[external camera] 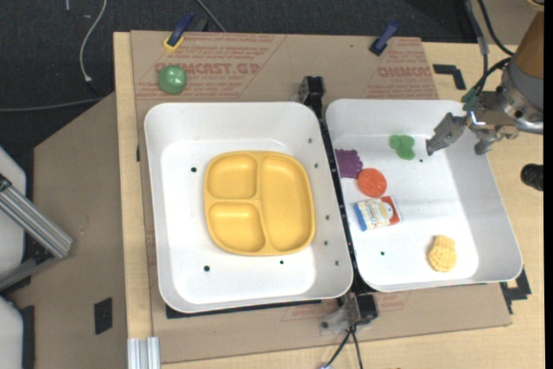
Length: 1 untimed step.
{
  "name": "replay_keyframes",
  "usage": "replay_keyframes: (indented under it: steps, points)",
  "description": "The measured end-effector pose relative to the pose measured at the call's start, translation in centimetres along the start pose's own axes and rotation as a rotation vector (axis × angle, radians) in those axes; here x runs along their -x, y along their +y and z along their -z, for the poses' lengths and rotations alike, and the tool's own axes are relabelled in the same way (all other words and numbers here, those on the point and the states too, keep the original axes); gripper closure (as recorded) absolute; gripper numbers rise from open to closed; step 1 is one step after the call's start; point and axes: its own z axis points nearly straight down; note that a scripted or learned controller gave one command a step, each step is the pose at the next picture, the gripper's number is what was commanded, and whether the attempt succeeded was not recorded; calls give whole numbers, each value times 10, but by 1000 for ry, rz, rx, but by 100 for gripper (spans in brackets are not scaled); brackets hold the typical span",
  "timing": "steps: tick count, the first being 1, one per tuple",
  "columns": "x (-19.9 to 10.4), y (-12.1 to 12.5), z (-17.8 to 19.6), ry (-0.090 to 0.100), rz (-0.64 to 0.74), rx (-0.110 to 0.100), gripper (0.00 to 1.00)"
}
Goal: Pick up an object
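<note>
The right bin holds a green toy at the back, with a purple piece and an orange-red disc left of centre. A small white, blue and red packet lies below the disc. A yellow knobbly item sits near the front right. My gripper hangs over the bin's back right part, just right of the green toy. It is open with nothing between its fingers.
The left bin carries a yellow divided plate. A green ball rests on the cardboard behind that bin. Blue clamps hold the board's back edge. Cables run along the right side.
</note>
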Motion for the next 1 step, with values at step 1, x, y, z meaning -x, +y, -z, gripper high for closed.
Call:
replay_keyframes:
  steps: [1]
  points:
    - [-2, -7, -59, 2, 0, -4, 0]
